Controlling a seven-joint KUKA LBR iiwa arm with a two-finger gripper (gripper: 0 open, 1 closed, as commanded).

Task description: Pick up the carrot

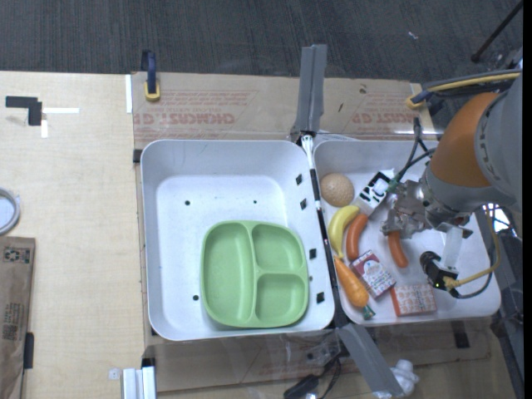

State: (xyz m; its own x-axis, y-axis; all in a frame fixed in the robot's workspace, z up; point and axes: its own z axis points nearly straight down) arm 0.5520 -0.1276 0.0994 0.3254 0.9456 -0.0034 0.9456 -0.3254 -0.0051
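Okay, quick rundown from the overhead view:

Carrot: lying loose in the right bin, near its front-left corner, tilted, leafy stub toward the front edge. Touching the small red packet on its right.

Gripper: down in the middle of the right bin, right above the upper end of a second orange-red piece. Well apart from the carrot. Nothing visibly between the fingers. Open or clenched? Cannot tell, too much hardware in the way.

Arm: reaching in from the right edge, orange band over the back-right part of the right bin.

Rest of right bin: tan egg-like ball near the back-left corner, banana along the left wall, red sausage-shaped thing just beside the banana, orange-red card near the front edge, black-and-white tag just right of the ball.

Left bin: green divided plate sitting toward the front-right corner.

Bench: roll of tape at the far left edge, blue-and-yellow clamp at the back edge.
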